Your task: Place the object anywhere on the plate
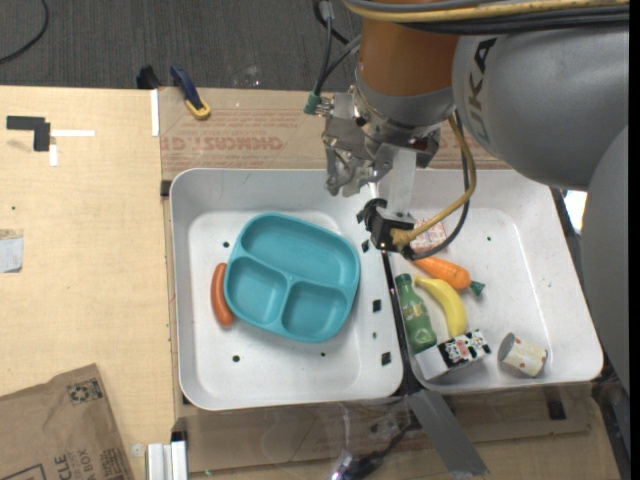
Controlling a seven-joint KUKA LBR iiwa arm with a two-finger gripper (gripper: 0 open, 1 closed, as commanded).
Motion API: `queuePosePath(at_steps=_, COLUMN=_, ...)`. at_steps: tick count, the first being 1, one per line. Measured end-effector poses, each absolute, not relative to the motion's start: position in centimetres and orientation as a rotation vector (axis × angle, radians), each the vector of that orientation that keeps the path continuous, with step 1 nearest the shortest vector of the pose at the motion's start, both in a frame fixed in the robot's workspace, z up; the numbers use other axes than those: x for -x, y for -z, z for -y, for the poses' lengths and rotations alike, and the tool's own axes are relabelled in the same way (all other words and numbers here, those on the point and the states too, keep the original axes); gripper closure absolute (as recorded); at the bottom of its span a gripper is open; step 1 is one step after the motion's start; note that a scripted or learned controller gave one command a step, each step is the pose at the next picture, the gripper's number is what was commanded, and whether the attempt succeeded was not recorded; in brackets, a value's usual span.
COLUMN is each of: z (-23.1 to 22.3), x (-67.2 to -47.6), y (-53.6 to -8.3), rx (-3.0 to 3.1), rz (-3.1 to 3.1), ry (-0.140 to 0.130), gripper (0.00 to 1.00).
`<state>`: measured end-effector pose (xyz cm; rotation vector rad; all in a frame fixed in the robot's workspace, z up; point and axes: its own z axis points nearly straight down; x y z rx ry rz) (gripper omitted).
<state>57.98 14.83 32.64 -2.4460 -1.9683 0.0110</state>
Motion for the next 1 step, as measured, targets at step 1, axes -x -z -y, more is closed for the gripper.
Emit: queuePosePath(at_steps=1, z=-11.01, x=-57.12, y=-27.15, rx=2.578, rz=1.792, ry=-0.011, gripper=1.00)
